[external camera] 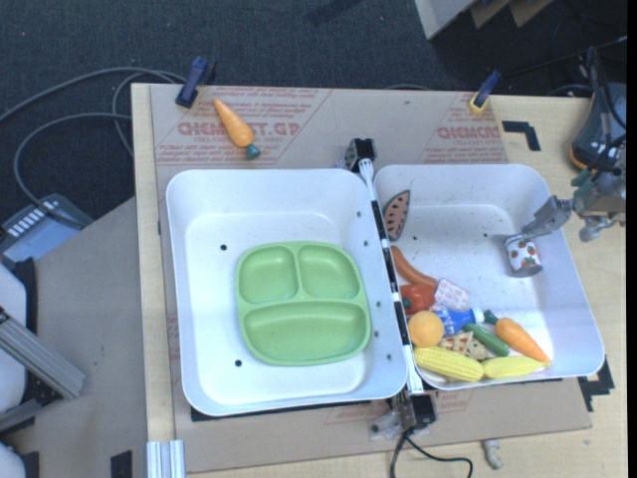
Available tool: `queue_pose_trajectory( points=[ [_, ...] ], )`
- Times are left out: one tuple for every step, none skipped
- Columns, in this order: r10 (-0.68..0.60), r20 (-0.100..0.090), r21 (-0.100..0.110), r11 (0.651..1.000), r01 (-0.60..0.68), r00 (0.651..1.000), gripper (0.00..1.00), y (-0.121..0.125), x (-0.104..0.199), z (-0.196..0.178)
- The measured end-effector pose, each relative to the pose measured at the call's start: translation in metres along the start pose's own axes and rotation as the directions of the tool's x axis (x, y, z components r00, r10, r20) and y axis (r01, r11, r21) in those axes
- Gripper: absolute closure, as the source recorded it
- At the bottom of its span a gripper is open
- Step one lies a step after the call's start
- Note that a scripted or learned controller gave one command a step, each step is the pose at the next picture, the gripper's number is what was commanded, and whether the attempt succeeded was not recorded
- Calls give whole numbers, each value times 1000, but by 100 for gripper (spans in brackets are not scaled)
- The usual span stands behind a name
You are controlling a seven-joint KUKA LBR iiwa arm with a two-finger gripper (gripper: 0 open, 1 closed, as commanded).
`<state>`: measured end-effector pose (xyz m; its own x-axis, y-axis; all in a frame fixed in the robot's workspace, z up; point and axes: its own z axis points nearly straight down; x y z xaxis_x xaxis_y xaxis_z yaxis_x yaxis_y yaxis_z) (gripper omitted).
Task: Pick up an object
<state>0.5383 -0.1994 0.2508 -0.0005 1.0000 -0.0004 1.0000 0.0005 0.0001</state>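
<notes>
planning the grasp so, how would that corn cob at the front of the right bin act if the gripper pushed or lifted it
The corn cob looks like a rounded, smooth toy, so it would probably roll or slip sideways when nudged. It lies packed against the orange ball and a yellow piece, so pushing likely shifts those too. It seems stiff and light, likely keeping its shape when lifted.

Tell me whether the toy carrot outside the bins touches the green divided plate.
Apart. The camera view shows the toy carrot lying on the cardboard bench top beyond the left bin's rim, while the green divided plate sits inside that bin.
</notes>
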Motion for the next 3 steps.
queue_pose_trajectory(
  points=[
    [-2, 7, -20, 1000, 2, 1000, 0, 37, 4, 141],
    [-1, 2, -4, 1000, 1, 1000, 0, 79, -25, 100],
    [-3, -8, 3, 1000, 3, 1000, 0, 60, -16, 167]
  ],
)
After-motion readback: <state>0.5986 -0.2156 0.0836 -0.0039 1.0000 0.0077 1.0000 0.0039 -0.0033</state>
